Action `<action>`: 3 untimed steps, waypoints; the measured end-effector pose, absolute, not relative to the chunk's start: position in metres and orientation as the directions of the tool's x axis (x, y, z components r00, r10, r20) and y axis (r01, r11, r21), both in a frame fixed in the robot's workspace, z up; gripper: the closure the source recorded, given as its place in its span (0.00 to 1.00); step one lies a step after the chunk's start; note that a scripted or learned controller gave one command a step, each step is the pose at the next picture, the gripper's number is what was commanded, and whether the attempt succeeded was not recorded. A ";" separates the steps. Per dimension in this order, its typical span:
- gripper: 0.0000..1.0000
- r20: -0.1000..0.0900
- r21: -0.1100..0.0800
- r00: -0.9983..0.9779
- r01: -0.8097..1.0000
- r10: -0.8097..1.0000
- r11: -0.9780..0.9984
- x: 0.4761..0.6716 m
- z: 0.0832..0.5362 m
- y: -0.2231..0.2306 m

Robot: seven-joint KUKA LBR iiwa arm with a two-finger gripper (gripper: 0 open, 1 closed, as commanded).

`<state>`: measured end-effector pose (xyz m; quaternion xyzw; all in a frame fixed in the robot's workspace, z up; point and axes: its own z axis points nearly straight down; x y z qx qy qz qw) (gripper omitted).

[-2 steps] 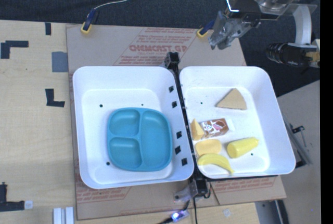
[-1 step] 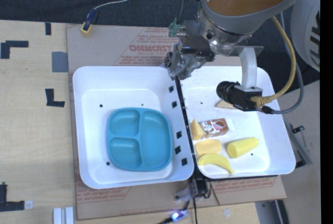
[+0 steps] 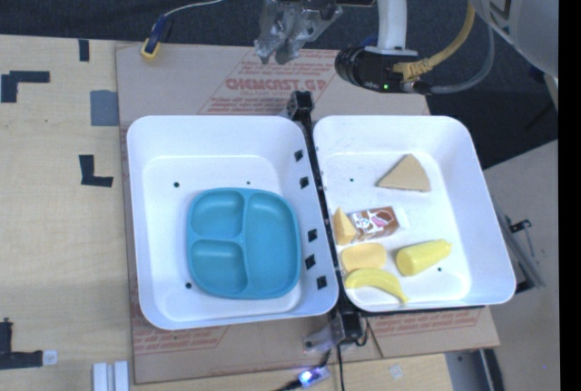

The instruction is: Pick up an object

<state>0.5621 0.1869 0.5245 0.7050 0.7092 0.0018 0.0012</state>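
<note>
Metal two-finger gripper (image 3: 283, 43) hangs above counter beyond both bins; fingers seem near closed, nothing between them. Pale tan wedge-shaped block (image 3: 406, 173) lies apart from clutter in right white bin (image 3: 454, 140): advise descending there, fingers opened, square across wedge.

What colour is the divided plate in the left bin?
Light blue, a turquoise shade. The divided plate shows clearly in the camera view, lying flat in the left bin.

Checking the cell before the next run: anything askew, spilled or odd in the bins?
Nothing stands out. The blue divided plate lies flat in the left bin. The toy foods sit clustered in the right bin, none spilled over its rim. The gripper hangs above the bench beyond the bins.
</note>
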 end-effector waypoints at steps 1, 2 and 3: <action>1.00 -0.001 -0.006 -0.008 1.000 1.000 0.008 0.520 0.526 0.237; 1.00 -0.006 -0.012 -0.003 1.000 1.000 0.003 0.483 0.451 0.233; 1.00 0.001 0.005 -0.003 1.000 1.000 0.003 0.504 0.538 0.234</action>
